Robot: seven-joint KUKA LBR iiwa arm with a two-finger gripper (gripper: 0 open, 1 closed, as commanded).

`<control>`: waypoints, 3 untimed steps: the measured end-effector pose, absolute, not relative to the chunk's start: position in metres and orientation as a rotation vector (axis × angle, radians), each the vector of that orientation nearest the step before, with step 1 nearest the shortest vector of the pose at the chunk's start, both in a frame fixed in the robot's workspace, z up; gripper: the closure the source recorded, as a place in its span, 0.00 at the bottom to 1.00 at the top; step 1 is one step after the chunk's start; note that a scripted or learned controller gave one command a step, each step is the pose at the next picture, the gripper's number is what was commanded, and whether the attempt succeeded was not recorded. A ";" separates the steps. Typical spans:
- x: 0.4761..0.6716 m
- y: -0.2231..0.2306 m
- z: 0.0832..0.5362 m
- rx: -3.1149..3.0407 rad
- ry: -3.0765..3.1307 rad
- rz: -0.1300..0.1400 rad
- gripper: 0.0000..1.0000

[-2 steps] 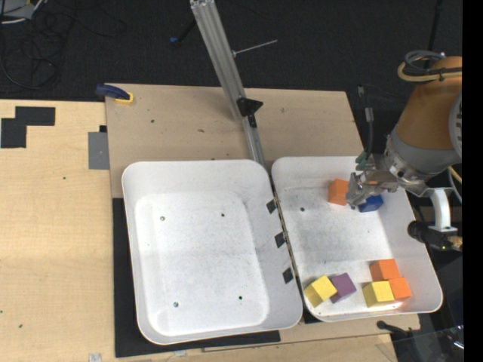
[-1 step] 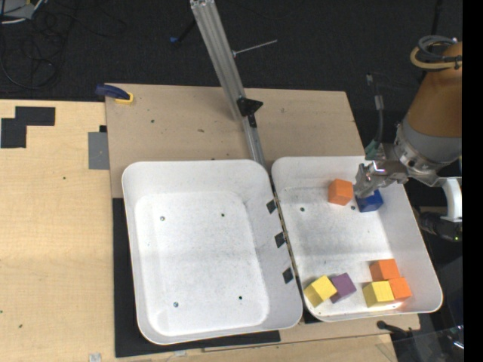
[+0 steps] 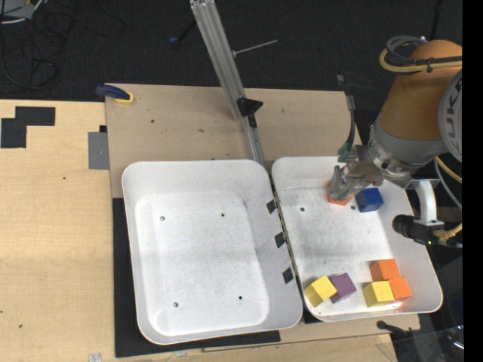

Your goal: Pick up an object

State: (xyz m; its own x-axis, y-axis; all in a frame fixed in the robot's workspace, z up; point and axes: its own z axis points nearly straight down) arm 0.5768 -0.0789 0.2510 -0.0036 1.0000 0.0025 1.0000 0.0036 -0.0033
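Nearest the camera, along the front edge of the right bin [image 3: 423, 305], sits a row of small blocks: a yellow block [image 3: 321, 289] touching a purple block [image 3: 343, 285], then, a little apart to the right, a second yellow block [image 3: 378, 293] pressed up against two orange blocks [image 3: 391, 277] at the front right corner. Left bin [image 3: 151, 202] lies just beside the right bin, with dark clips [image 3: 280, 239] along the seam between them.

Farther back in the right bin, near its rear right area, the gripper [image 3: 346, 183] is down low over an orange object [image 3: 339, 197] — only the object's lower edge peeks out beneath the grey fingers, so whether it's actually pinched can't be told, and the finger spacing isn't readable from this angle. A blue block [image 3: 370, 199] sits just beside the gripper on its right, close to or touching the orange object; can't tell which.

Arm [image 3: 419, 89] comes in from the right, orange band showing above the grey wrist, cables looping at the top.

Behind the bins a slanted metal rail [image 3: 223, 59] runs up across the tan bench [image 3: 181, 123] — a small blue-and-yellow clamp [image 3: 115, 93] sits at the bench's back left corner. Light wood surface [image 3: 45, 225] with black patches lies to the left.
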 end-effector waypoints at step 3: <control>0.576 0.071 0.235 -2.214 -2.222 0.004 1.00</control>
